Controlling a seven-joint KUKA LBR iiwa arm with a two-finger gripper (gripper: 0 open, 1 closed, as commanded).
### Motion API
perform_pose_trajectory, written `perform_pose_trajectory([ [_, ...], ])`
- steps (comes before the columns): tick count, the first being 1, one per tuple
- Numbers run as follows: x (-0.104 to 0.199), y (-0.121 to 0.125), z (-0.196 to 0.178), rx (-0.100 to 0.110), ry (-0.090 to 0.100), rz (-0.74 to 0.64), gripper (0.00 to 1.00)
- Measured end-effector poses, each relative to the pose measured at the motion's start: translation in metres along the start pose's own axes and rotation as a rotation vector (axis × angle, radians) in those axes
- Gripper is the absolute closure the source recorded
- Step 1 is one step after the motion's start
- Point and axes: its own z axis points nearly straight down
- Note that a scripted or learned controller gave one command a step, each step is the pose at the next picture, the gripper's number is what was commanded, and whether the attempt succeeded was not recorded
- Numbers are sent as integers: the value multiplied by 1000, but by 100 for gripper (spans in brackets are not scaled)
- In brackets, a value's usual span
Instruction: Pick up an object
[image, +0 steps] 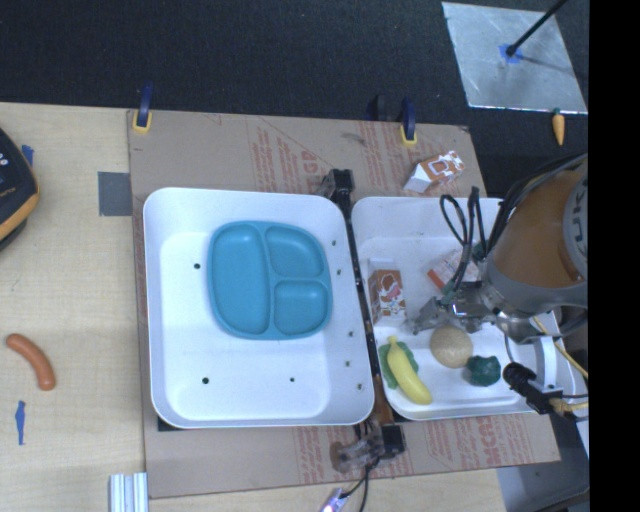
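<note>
pincer: the pincer (432, 313) hangs low in the right bin (400, 215), centre right of the frame; whether spread or pressed together, i cannot tell.
likely aim: the potato (451, 346), just below and right of the pincer, near but seemingly apart.
neighbours: banana (404, 370) lower left, green toy (482, 371) lower right.
left bin: holds a blue divided plate (268, 279).

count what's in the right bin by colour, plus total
Yellow: 1, banana
Beige: 1, round potato-like thing
Dark green: 1, small lumpy thing
Red and white: 1, flat packet
Total: 4 in the right bin
</note>
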Motion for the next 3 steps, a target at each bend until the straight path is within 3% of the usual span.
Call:
perform_pose_trajectory([
  [1,-30,73,8,-1,0,2,0],
  [2,-46,2,9,2,0,2,0],
  [3,-18,-24,9,1,1,1,0],
])
